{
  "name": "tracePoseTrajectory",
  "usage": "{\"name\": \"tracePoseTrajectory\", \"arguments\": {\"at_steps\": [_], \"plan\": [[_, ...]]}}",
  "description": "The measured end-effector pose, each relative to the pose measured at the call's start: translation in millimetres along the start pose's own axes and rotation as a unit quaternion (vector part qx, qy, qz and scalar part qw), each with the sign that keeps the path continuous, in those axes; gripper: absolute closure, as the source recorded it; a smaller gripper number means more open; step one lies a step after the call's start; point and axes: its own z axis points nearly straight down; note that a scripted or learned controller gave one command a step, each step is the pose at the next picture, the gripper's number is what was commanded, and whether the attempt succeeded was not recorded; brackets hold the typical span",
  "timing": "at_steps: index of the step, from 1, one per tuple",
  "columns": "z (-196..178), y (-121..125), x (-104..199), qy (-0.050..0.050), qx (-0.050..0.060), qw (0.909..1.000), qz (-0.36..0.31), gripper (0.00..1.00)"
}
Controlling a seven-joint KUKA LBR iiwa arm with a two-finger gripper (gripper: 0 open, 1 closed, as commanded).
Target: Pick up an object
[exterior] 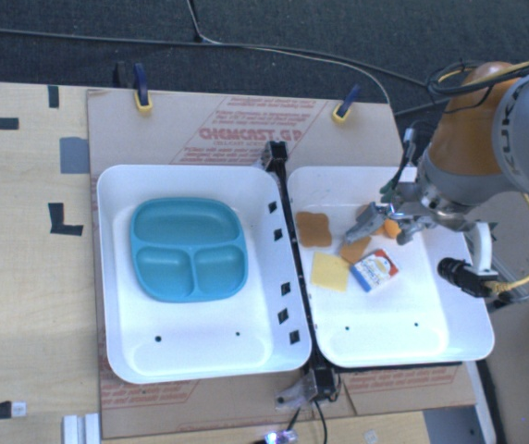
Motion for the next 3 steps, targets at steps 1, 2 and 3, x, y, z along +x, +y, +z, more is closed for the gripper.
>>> {"name": "tracePoseTrajectory", "arguments": {"at_steps": [1, 2, 3], "plan": [[-8, 3, 0, -0.001, -0.007, 1.0000, -0.002, 0.00], [52, 3, -4, -0.001, -0.007, 1.0000, -0.001, 0.00], [100, 6, -6, -0.005, -0.011, 0.9999, -0.001, 0.00]]}}
